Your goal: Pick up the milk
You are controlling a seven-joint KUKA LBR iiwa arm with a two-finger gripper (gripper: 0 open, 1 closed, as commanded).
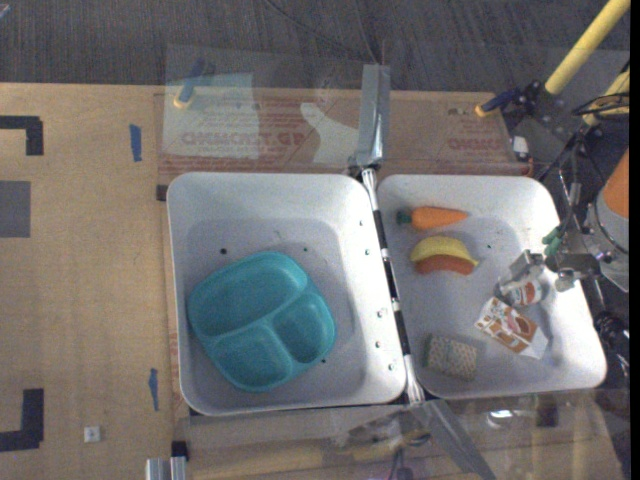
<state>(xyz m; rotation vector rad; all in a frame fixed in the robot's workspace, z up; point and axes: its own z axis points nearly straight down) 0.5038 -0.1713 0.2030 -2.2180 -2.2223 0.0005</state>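
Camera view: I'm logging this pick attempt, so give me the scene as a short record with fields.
left bin: teal divided plate
right bin: carrot, banana, milk carton, printed packet, tan sponge-like block
gripper: over the right bin's right side, just above and right of the milk carton
grasp: cannot tell whether the milk carton is held
milk carton position: near the right wall, just above the printed packet
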